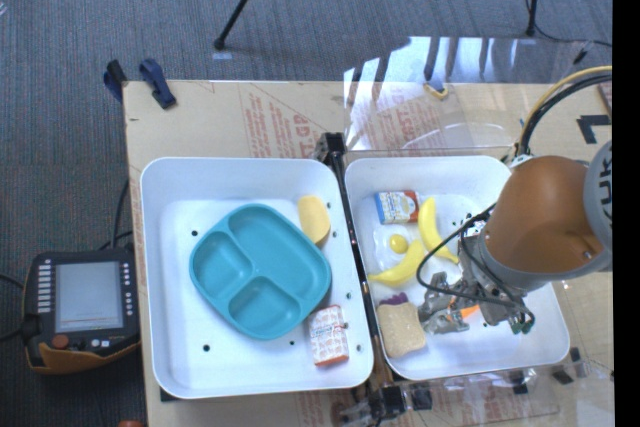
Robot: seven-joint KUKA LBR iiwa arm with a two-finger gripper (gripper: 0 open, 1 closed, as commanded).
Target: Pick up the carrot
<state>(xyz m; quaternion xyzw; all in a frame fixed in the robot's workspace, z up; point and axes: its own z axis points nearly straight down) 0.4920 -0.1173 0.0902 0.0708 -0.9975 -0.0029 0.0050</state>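
Note:
A small patch of orange, the carrot point(462, 314), peeks out under the arm's wrist near the front of the right bin point(540, 347). My gripper point(455, 307) hangs low right over it, its dark metal parts covering most of the carrot. The orange-banded wrist point(545, 220) blocks the area just behind. Whether the carrot is gripped or just lying under the gripper I cannot tell.
The right bin also holds a banana point(415, 250), a fried egg point(399, 243), a small carton point(397, 206), a bread slice point(402, 329) and a purple item point(392, 297). In the left bin point(170, 195) lie a blue divided plate point(260, 270), a yellow piece point(315, 218) and a carton point(327, 335).

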